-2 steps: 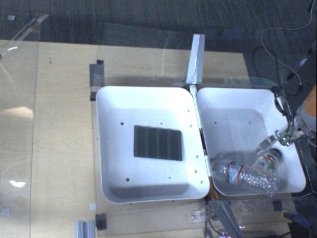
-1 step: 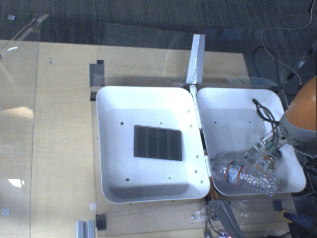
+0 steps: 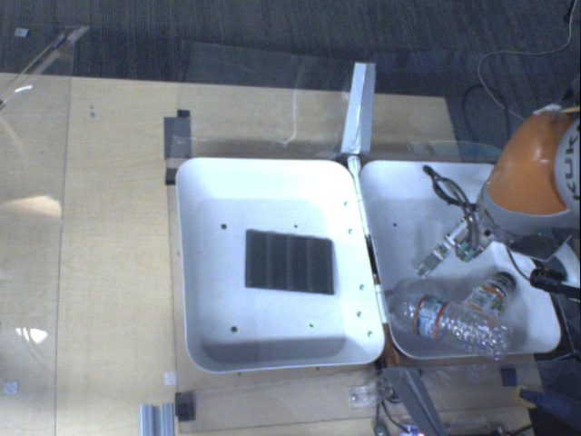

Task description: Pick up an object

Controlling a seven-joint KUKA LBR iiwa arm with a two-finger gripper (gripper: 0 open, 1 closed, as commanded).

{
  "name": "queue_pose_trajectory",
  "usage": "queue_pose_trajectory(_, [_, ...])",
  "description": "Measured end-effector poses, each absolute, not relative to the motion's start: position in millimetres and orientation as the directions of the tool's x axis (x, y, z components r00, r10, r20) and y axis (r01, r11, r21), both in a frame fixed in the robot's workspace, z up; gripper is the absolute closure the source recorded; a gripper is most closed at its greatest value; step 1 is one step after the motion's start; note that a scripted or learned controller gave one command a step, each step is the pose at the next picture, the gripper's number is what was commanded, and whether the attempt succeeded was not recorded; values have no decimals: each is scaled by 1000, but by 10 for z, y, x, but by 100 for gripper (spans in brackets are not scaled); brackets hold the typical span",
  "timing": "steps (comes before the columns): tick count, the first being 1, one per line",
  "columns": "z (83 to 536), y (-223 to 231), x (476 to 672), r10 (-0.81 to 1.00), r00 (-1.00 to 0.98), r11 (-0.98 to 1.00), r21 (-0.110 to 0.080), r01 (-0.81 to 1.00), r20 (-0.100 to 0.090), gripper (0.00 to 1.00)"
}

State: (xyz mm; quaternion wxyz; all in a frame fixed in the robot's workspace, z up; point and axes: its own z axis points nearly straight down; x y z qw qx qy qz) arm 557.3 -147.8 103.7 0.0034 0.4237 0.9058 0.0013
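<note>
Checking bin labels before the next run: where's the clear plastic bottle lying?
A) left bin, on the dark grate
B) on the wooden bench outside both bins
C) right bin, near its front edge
C: the clear plastic bottle lies on its side in the right bin, by the front edge.

Floor: a dark grey, carpet-like surface was seen across the top of the view.
Bench: a pale wooden top was laid out beneath everything, its far edge set against the floor.
Screen: a clear panel was stood over the left part of the bench (soft glare was caught on it).
Post: a grey metal upright was fixed at the bench's far side.
Brackets: small dark blocks were mounted on the wood.
Cables: thin leads were trailed over the floor at upper right.
Light: even and diffuse.
</note>
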Motion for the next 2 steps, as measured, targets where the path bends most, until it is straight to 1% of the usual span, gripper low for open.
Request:
queue_pose_trajectory(1, [1155,-1467,5599,766,-643,643,11,766,-11,100])
queue_pose_trajectory(2, [1155,-1467,5598,766,-643,643,11,766,-10,0])
